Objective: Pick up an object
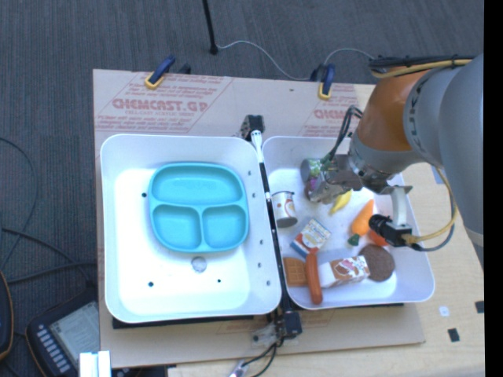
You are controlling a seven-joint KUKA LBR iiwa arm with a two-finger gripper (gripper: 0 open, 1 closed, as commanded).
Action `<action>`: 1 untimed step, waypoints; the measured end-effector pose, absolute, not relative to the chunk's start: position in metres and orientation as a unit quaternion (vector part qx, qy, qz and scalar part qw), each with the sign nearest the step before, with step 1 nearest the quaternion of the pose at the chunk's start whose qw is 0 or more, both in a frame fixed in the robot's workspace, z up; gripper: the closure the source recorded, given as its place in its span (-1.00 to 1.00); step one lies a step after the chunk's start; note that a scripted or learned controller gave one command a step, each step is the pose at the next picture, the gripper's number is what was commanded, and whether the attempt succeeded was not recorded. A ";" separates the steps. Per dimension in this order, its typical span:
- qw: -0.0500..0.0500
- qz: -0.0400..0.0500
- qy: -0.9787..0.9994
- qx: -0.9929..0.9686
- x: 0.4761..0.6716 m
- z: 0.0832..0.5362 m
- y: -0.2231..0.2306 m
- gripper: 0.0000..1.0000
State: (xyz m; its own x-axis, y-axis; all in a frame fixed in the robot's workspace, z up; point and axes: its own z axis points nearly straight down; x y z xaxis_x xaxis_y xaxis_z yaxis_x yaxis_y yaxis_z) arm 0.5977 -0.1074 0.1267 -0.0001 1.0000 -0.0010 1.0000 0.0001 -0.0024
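Desk (pixel 157 108) of pale board, printed with red lettering, lies beneath both bins on my screen; two clamps, one blue-and-yellow (pixel 160 71) at the far left and one (pixel 326 82) at the far middle, grip its far edge.

Arm (pixel 428 108), grey with an orange band, enters from the right and bends down over the right bin (pixel 416 285). From here I read the jaws (pixel 328 187) as low over the far part of that bin. Whether they are wide, narrow or holding anything I cannot tell, since the wrist hides them.

Left bin (pixel 134 289), white and shallow, carries a light blue divided plate (pixel 200 206) with three compartments, set slightly toward the far side. A small round grey item (pixel 199 264) rests on the bin floor just near of the plate.

Right bin holds the loose objects, any of which may serve as the task's thing:
- purple-and-green item (pixel 316 175), at the jaws, touching or just beside them;
- yellow banana (pixel 341 202), just near of the jaws;
- carrot (pixel 361 218), orange, to the right of the banana;
- small can (pixel 283 207), by the left wall;
- printed packet (pixel 314 232), mid-bin;
- hot dog (pixel 313 277), reddish, lying lengthwise toward the near wall;
- waffle-like cracker (pixel 295 270), touching the hot dog's left side;
- labelled packet (pixel 350 269) beside a brown round patty (pixel 379 263), near right.
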 end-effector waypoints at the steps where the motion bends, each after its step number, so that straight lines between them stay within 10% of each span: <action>1: 0.000 0.001 -0.707 -0.707 0.598 0.127 -0.107 -1.00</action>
